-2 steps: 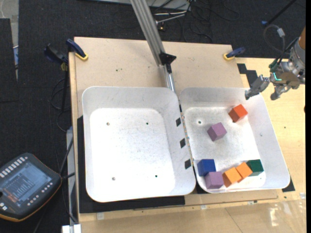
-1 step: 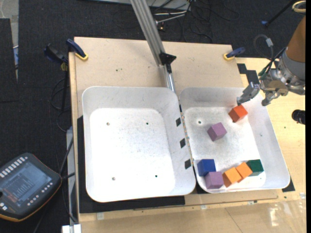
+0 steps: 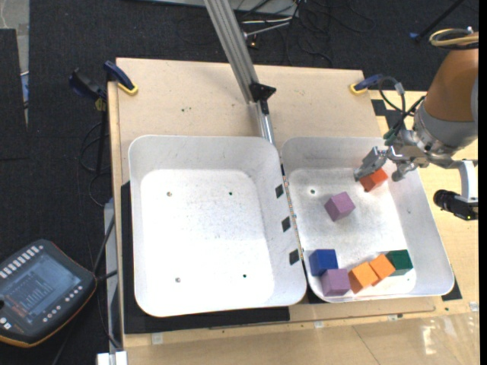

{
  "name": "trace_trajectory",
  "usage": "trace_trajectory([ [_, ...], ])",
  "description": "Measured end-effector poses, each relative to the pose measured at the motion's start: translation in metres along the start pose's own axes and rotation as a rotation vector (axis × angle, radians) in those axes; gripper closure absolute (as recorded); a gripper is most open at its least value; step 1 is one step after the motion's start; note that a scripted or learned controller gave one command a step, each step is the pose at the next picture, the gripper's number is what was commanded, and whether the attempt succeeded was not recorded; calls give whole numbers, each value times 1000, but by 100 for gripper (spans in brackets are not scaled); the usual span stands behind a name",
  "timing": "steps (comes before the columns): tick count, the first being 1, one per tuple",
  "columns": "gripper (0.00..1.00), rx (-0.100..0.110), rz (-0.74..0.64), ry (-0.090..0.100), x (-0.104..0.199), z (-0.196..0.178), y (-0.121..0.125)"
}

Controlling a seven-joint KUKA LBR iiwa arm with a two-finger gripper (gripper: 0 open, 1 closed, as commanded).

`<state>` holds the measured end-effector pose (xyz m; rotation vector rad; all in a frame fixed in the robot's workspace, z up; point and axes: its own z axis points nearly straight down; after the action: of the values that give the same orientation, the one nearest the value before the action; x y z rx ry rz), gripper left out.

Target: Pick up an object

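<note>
My gripper (image 3: pixel 374 172) hangs over the far part of the right bin (image 3: pixel 426 226), shut on a small orange-red block (image 3: pixel 373 179) that sits between its fingers, lifted off the bin floor. Below it on the floor lies a purple cube (image 3: pixel 339 205). Along the bin's near edge sit a blue cube (image 3: pixel 323 261), a second purple cube (image 3: pixel 335 281), an orange cube (image 3: pixel 364 273) and a green cube (image 3: pixel 398 261).
The left bin (image 3: pixel 152 204) stands beside the right one on the wooden bench. A slanted metal pole (image 3: pixel 236 44) crosses the back. Blue clamps (image 3: pixel 118 73) hold the bench corners. A teach pendant (image 3: pixel 38 291) lies at the lower left.
</note>
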<state>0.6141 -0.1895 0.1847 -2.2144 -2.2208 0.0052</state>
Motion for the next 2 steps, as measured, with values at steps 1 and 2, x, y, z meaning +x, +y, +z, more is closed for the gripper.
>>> trace_trajectory([
  [1, 0, 0, 1, 0, 10, 52, -5],
  [2, 100, -9, 3, -3, 8, 38, -3],
])
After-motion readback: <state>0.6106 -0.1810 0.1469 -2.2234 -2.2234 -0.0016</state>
